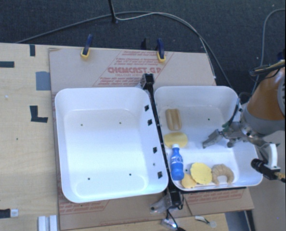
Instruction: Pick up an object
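Food items lay in the right bin: we saw a bread roll, yellow piece, blue bottle, yellow disc and croissant. The gripper hovered beside them; we could not tell how its jaws stood or whether they held anything.

Bench with two white bins

2 bins, both white. Bottle: blue with a white cap. Bread roll: tan. Sponge-like block: pale yellow. Flat disc: yellow. Croissant: light brown. Cardboard sheet: brown, printed with red lettering. 2 clamps: blue with yellow tips. Arm: grey with an orange band.
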